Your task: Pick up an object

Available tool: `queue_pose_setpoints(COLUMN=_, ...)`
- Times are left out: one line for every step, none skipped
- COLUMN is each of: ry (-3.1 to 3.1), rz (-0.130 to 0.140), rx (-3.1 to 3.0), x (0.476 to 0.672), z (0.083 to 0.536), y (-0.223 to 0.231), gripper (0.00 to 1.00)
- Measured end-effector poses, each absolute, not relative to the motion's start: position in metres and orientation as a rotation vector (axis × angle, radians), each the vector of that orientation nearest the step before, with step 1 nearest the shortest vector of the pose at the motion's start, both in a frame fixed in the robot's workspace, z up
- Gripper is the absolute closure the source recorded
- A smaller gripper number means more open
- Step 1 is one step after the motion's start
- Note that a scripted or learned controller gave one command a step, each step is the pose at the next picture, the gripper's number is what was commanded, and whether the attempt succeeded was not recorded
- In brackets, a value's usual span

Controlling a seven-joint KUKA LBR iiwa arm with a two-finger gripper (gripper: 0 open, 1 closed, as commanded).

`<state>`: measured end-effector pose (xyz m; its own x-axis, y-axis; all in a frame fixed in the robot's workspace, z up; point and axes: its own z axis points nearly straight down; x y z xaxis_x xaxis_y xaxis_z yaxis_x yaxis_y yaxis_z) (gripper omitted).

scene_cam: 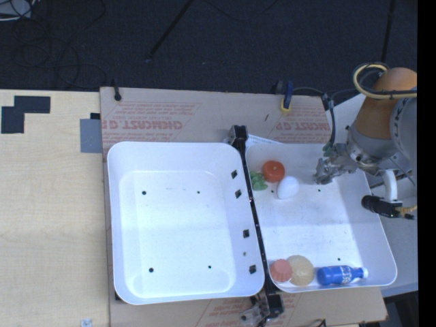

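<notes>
The gripper (325, 174) hangs over the upper right part of the right bin (381, 251); whether it is spread or pressed together cannot be told, and nothing shows between its tips. Just left of it lie a white ball (287, 187) and a red object (273, 170); a blue bottle (339, 275) lies well below it.

The cardboard sheet (170, 118) under the bins bears red, upside-down "CHEMC2T" print.

You could not tell how the gripper (327, 172) stood; it was too blurred. The green thing (258, 180) was too small to name.
</notes>
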<state>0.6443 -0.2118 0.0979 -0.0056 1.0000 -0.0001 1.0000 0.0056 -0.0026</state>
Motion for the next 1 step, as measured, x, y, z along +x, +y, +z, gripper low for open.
queue_pose_setpoints(ry=-2.237, rz=-0.015, rx=-2.222, x=0.6475, z=0.2456, y=-0.1508, gripper=1.00)
